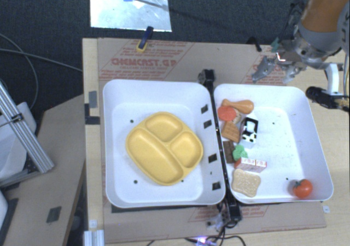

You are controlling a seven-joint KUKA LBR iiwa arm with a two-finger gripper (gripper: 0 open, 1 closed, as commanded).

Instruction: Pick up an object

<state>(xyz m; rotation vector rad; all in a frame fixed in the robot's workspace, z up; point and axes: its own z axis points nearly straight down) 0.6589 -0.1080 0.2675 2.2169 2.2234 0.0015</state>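
While the gripper (pixel 269 70) hovers beyond, toys (pixel 240 130) crowd the right bin (pixel 306 130)

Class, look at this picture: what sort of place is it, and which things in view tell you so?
Probably a robotics lab test bench, not a kitchen: a robot arm reaches over two white bins, the food is toys like the tomato, and metal framing stands nearby.

Grey arm (pixel 322 15) with orange band at upper right, gripper (pixel 272 70) angled down-left
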